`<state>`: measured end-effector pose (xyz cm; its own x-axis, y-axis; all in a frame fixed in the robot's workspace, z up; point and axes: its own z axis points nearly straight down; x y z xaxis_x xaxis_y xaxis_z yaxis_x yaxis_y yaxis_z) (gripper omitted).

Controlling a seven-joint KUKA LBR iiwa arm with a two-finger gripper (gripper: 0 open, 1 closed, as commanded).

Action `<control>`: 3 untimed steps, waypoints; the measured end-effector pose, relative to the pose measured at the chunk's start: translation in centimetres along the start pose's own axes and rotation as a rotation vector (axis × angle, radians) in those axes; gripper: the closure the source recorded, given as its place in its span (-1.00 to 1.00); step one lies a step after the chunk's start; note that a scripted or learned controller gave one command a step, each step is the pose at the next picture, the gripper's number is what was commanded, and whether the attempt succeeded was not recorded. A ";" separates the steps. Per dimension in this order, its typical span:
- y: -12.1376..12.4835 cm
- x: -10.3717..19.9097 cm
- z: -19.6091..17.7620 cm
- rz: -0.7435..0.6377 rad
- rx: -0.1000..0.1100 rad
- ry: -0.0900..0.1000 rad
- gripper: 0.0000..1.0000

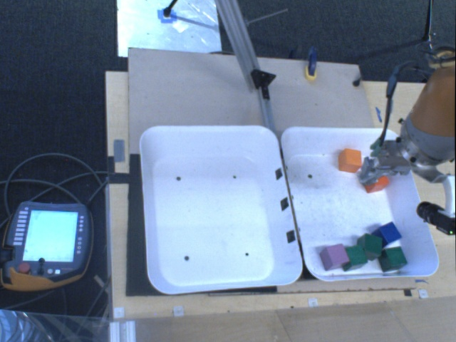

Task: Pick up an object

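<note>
While the arm (434,112) reaches in from 3 o'clock, its gripper (375,173) sits low over the right bin (313,251), toward that bin's 2 o'clock part. Camera view: a red-orange block (378,184) pokes out directly under the gripper's metal, at its 5 o'clock edge, touching or nearly so. The pincer's state: cannot tell, the wrist body hides it, and whether the block is pinched is not visible either. An orange cube (349,159) lies just beside the gripper at its 10 o'clock, apart from it. Cluster at the bin's 5 o'clock corner: pink block (332,256), green blocks (363,250), blue block (389,232), well apart from the gripper, at its 6 o'clock. Left bin (214,212) at 9 o'clock. Teach pendant (44,244) off the bench at far 9 o'clock.

Judgement: the likely target is the red-orange block, it lies right below the tool. Its long axis seems to run 8-to-2 o'clock, mostly hidden, so uncertain. Next move probably a close-and-lift; risk is a miss or a corner pinch.
</note>
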<state>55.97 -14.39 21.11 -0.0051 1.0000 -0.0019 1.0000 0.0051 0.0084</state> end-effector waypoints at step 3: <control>7.6 15.1 -0.9 -0.005 0.004 0.004 1.00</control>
<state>63.44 0.76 21.99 -0.0103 0.9999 0.0021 0.9999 0.0102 0.0039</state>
